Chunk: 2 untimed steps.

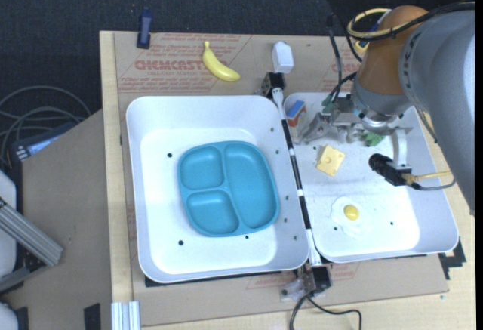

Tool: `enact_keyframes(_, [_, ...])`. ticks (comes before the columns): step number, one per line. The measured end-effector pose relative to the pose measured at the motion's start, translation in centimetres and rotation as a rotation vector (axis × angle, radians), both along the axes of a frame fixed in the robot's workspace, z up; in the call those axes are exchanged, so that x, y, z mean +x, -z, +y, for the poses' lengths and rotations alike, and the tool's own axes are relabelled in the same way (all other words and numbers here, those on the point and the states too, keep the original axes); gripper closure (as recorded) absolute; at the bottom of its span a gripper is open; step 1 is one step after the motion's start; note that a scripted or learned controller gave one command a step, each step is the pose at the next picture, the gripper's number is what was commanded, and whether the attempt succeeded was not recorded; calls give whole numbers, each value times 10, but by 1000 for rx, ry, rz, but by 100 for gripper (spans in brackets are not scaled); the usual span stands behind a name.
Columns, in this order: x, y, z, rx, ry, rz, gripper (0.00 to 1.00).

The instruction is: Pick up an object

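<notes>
The arm point(423, 64) leans in from the right over the right bin point(423, 234), orange band above the wrist, its gripper point(336, 127) down low near the bin's back. Whether it is wide or narrow I cannot tell. A yellow cheese wedge point(330, 161) lies just beside it, a fried egg point(350, 213) nearer the front. The left bin point(151, 170) holds a blue divided plate point(226, 187); a banana point(218, 64) lies on the bench behind

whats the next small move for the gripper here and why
Probably a short shift toward the cheese, then down. The gripper sits in the right bin just beyond the cheese, not over it, and nothing shows between its fingers. The fried egg lies farther off, so the cheese looks like the nearest pick.
</notes>
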<state>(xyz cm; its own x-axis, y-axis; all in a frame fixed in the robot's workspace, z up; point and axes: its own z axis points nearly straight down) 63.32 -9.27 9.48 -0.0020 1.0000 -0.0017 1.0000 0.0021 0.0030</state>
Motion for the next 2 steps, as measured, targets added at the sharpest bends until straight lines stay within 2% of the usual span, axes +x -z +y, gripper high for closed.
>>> enact_keyframes(1, [-25, 10, -1, 2, 2, 6, 0])
enact_keyframes(2, [-25, 0, 0, 2, 2, 4, 100])
